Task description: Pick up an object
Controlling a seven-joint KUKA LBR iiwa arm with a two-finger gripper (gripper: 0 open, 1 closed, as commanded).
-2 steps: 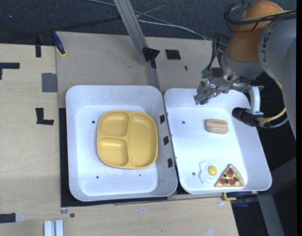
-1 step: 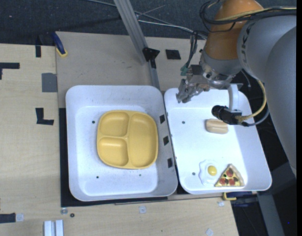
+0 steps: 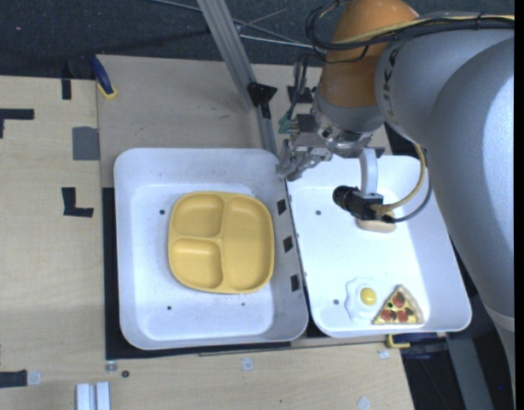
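Observation:
A yellow divided plate [image 3: 221, 241] lies flat in the middle of the left bin [image 3: 142, 319]. In the right bin [image 3: 364, 254], a toy fried egg [image 3: 363, 298] and a toy pizza slice [image 3: 398, 307] sit side by side at the near edge. My gripper [image 3: 298, 161] hangs over the far left corner of the right bin, close to the wall between the two bins. It is well away from the egg and the pizza slice, and nothing shows in it.
A slanted metal pole [image 3: 236, 58] runs down to the far end of the divider between the bins. The grey arm [image 3: 467, 126] covers the upper right. Black tape marks and a blue-yellow clip [image 3: 103, 79] lie on the wooden bench.

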